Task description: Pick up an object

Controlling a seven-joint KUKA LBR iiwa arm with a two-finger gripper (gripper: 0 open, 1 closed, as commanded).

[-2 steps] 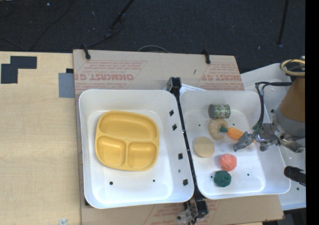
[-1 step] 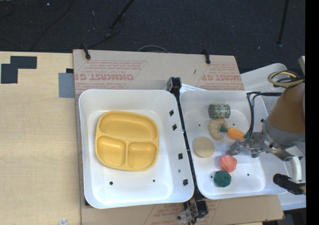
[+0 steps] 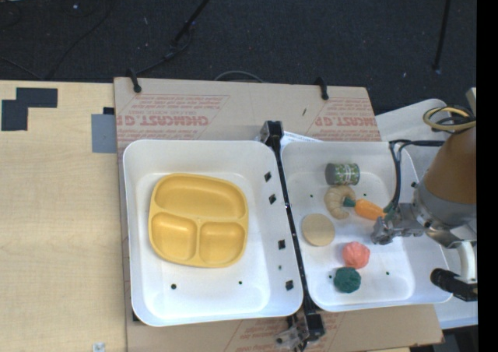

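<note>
Seemingly light and slightly squashy, the orange carrot toy (image 3: 369, 209) lies in the right bin (image 3: 405, 284), just beside the claw (image 3: 383, 230), whose state cannot be told; gripping across its middle suits.

The robot arm (image 3: 455, 187) is grey with a big orange band. Its gripper (image 3: 387, 227) is small, grey metal. Black cables run along it.

Dark carpeted floor (image 3: 233, 23) crossed by cables; pale wooden bench (image 3: 54, 234) at left.
</note>
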